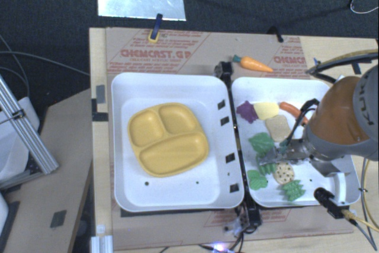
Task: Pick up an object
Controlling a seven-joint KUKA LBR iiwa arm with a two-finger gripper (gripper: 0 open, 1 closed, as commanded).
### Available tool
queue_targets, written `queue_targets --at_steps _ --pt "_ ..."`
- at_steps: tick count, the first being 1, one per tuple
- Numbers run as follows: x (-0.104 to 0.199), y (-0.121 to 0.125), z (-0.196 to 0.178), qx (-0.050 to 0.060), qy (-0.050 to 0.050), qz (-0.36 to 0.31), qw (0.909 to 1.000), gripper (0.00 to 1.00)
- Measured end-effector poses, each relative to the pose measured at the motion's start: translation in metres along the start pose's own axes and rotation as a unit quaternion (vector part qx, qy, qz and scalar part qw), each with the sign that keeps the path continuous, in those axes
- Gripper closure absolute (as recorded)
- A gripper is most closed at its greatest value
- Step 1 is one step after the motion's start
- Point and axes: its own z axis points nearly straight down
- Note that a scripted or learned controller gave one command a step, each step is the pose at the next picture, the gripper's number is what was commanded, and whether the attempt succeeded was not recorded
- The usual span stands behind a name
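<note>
The right bin [249, 89] holds several toy foods: a purple piece [246, 111], a yellow piece [266, 108], an orange-red sausage [289, 108], a beige bread slice [276, 126], a green leafy piece [260, 141], a round cookie [284, 173], and green pieces at the front [256, 180] [293, 191]. My gripper [271, 157] is low in this bin, between the green leafy piece and the cookie, reaching in from the right. It hides part of what lies beneath it. I see nothing lifted off the bin floor.
A yellow divided plate [169, 138] lies in the left bin [127, 186]. A toy carrot [252, 63] rests on the cardboard behind the right bin. The arm's orange band [337, 112] hangs over the right bin's right side. Cables run along the right edge.
</note>
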Motion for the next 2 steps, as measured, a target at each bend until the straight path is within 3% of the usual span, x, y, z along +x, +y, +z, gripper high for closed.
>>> queue_targets --at_steps 1,2 --pt "0.060 -0.001 -0.101 0.002 -0.001 -0.004 1.0000 0.00" --pt "0.027 0.002 0.007 0.002 -0.004 0.001 1.0000 0.00"
